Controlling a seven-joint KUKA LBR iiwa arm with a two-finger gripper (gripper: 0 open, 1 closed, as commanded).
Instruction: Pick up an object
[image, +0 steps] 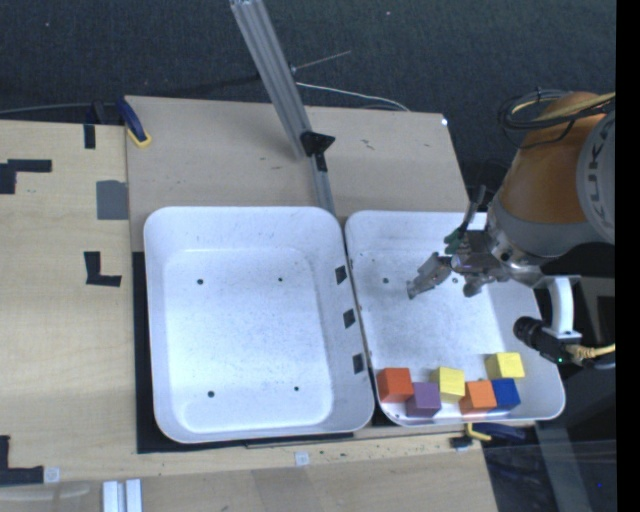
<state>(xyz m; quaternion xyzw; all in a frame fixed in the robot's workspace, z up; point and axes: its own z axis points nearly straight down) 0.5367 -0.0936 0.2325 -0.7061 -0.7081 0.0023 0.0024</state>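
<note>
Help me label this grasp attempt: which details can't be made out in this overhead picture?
- Gripper: too small and blurred to tell whether it is open or shut, or whether anything sits between its fingers.
- Blue block: partly hidden behind the orange block.
- Purple block: whether it touches the yellow block is unclear.
- Arm: cut off by the right edge.

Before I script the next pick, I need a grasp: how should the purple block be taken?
Take the purple block from above by its near and far faces. The orange block crowds its left and the yellow block its right, so those sides look tight.
</note>
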